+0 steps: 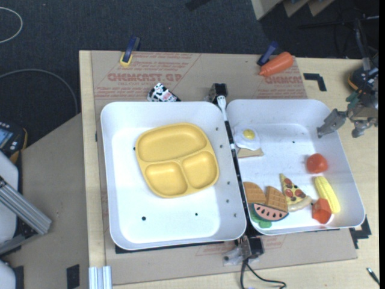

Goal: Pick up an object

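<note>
The right white bin (pixel 283 114) holds several toy foods. A fried egg on toast (pixel 248 139) lies near its left wall and a red tomato (pixel 317 162) sits toward the right. Along the front lie a yellow corn cob (pixel 326 194), a small red piece (pixel 322 212), a pizza slice (pixel 293 192), a waffle (pixel 275 196), a brown bread piece (pixel 254 192) and a watermelon slice (pixel 267 213). My gripper (pixel 346 126) hangs over the bin's far right rim, open, with nothing between its fingers. It stands above and right of the tomato.
The left bin (pixel 120 179) carries a yellow divided plate (pixel 176 159). On the board behind the bins lie an orange carrot (pixel 277 63), a black-and-white toy (pixel 161 93) and a yellow clamp (pixel 127 54). A black clip (pixel 218 92) sits where the bins meet.
</note>
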